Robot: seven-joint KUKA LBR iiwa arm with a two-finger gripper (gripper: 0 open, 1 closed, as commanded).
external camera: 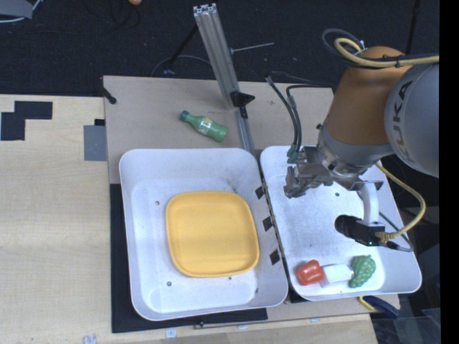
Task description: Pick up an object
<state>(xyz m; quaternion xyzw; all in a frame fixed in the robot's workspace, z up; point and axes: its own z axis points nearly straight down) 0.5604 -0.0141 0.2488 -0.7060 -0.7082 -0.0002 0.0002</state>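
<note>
My gripper hangs over the upper left part of the right bin, and nothing shows between its fingers. At the bin's near edge lie a red pepper-like object, a small white block and a green broccoli-like piece, all well below the gripper. A yellow square plate lies flat in the left bin.
A green bottle lies on the bench behind the left bin. A slanted aluminium bar rises behind the bins. The arm's orange and grey body covers the right bin's far right corner.
</note>
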